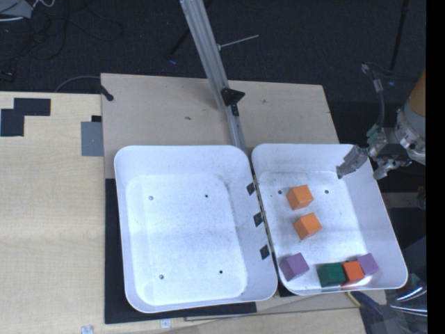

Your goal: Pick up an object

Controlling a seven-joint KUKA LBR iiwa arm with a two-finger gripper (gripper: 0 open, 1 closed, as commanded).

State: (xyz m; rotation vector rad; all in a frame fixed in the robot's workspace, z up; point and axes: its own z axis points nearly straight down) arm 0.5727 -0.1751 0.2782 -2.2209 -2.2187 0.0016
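I have the gripper poised at the right bin's far right rim, fingers spread and holding nothing, clear of the blocks so I can choose one. Two orange cubes sit loose mid-bin, easiest picks. The purple, green and other blocks crowd the near wall, awkward to grasp.

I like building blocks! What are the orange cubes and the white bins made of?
The orange cubes look like matte foam or painted wood: flat colour, no glare. The white bins look like smooth moulded plastic, with rounded corners.
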